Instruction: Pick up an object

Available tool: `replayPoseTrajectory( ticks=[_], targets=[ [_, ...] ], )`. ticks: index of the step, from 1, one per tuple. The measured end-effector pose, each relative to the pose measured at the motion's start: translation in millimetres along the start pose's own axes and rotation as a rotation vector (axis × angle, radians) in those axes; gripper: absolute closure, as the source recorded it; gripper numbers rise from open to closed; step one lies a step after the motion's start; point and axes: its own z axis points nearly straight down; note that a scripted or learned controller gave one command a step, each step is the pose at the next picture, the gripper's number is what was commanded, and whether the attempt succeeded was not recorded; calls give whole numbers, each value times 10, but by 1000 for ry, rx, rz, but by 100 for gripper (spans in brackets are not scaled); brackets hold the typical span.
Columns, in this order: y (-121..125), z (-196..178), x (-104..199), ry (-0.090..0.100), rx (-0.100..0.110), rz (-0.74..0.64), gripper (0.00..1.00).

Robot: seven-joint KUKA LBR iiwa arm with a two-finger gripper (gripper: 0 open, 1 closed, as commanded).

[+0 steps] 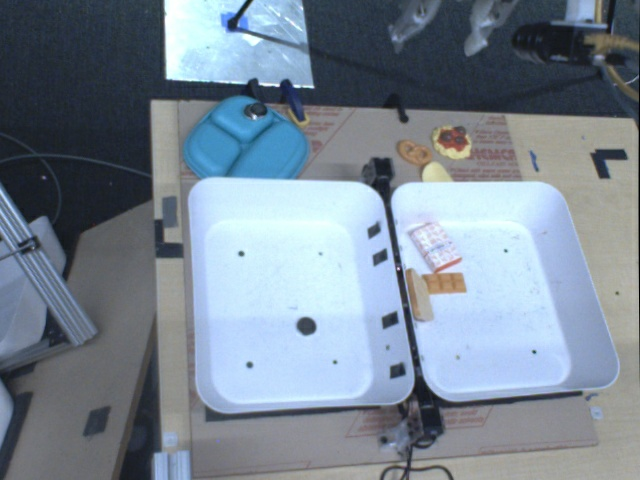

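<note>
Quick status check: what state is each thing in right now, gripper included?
gripper: open, raised beyond the bench, holding nothing
red-and-white packet: lying flat in right bin
waffle piece: flat, beside packet
tan stick: lying against right bin's left wall
left bin: one dark disc

Two white bins sit side by side, a left bin (285, 298) and a right bin (500, 298). The right bin holds three things: one red-and-white packet (434, 245), one orange waffle piece (445, 284) and one tan stick (420, 296). Beyond the bins lie one blue divided tray (246, 143) and three small toy foods (452, 141).
</note>
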Motion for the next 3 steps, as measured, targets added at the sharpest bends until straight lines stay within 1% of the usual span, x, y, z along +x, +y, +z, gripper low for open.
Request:
replayPoseTrajectory(
  ticks=[1,3],
  targets=[
    [-38,3,951,1,1,1,0],
    [-905,-4,1487,-1,3,6,0]
  ],
)
